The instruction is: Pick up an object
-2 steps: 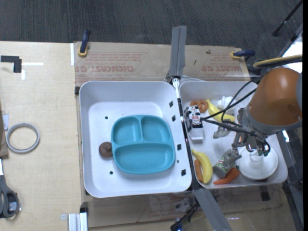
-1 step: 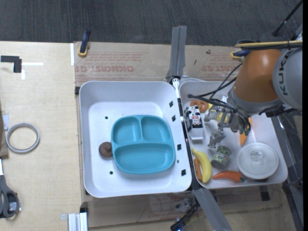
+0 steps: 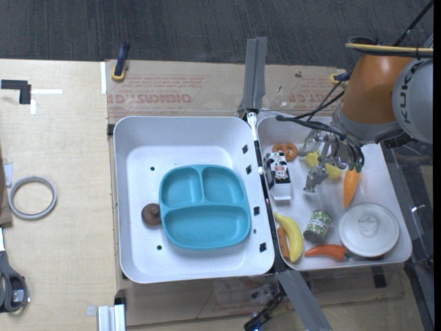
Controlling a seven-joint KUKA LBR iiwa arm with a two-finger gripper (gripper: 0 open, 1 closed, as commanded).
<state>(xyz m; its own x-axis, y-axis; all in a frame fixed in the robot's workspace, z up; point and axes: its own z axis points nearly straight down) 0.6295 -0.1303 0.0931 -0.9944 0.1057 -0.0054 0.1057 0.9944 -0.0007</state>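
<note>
I see the gripper [image 3: 318, 178] low in the right bin [image 3: 386, 257], its fingers a little apart with nothing between them. I take the carrot [image 3: 351, 187] as my landmark: the gripper is just left of it, a yellow piece [image 3: 331, 170] lies between them, the white bowl [image 3: 369, 230] is just below it, and the can [image 3: 318, 226] is below-left.
</note>
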